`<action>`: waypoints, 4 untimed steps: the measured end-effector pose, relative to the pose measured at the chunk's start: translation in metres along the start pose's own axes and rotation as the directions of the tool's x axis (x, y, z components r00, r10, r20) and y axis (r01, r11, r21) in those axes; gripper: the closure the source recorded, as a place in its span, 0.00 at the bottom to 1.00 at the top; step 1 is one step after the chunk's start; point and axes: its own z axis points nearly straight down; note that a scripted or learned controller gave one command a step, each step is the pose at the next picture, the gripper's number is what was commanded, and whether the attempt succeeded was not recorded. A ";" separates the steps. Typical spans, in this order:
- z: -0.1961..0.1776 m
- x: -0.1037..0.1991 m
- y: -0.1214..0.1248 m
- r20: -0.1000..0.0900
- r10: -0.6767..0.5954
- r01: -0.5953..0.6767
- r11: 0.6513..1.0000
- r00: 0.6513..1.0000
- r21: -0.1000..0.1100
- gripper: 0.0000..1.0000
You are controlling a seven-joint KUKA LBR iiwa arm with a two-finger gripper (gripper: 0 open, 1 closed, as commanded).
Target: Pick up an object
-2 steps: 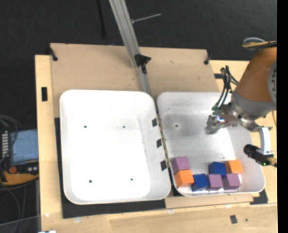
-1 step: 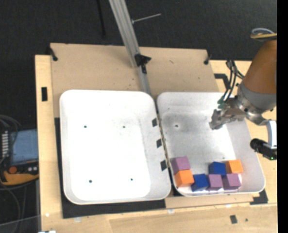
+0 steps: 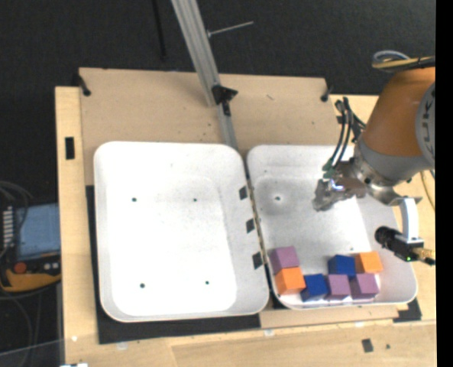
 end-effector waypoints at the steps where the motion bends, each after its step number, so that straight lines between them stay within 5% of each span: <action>1: -0.016 0.053 -0.006 -0.002 -0.003 0.003 1.000 1.000 -0.001 1.00; 4: -0.018 0.205 -0.033 -0.001 -0.002 0.002 1.000 1.000 0.003 1.00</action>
